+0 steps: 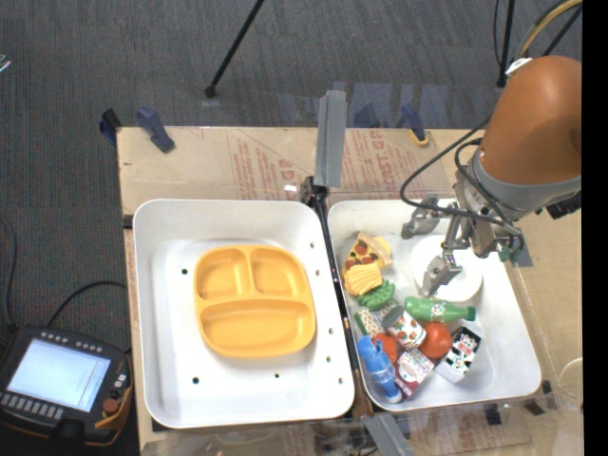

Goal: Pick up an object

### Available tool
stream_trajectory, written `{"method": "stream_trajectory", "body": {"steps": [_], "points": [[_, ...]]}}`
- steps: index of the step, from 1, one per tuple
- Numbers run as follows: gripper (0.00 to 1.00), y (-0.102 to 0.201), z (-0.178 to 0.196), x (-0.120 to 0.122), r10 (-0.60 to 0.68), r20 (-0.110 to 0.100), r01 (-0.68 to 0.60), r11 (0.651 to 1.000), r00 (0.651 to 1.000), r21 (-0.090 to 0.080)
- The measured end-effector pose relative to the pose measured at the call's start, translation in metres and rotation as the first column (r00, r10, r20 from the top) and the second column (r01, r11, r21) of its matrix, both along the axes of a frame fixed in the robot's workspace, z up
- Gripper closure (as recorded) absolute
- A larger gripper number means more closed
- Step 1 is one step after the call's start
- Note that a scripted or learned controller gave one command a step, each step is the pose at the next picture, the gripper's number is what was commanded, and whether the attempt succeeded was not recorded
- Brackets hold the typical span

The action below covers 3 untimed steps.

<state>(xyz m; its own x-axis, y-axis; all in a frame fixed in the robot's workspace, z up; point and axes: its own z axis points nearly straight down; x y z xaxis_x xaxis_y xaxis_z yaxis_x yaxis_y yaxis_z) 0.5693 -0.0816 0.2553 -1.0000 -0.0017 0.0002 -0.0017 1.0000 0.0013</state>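
Teach pendant point(59, 380) cut off by frame's lower-left edge. White plate point(464, 275) partly hidden behind gripper point(439, 275). Red toy point(384, 346) mostly buried, kind unclear.

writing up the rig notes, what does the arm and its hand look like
The arm ends in a rounded orange band over a grey wrist ring. Black cables loop beside it. The hand is bare grey metal, with thin linkages and two slim fingers.

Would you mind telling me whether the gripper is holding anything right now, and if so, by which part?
Nothing is held. The gripper hangs over the white plate in the right bin, with nothing between its fingers.
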Motion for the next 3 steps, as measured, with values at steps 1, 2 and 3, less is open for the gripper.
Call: {"method": "stream_trajectory", "body": {"steps": [1,2,3], "points": [[0.00,-0.007,-0.124,-0.054,-0.253,-0.005,0.253,0.968,0.968,-0.001],[0.00,0.000,-0.152,-0.049,-0.043,0.020,0.043,0.999,0.999,-0.007],[0.00,-0.003,-0.161,-0.084,-0.007,0.022,0.007,1.000,1.000,-0.002]]}}
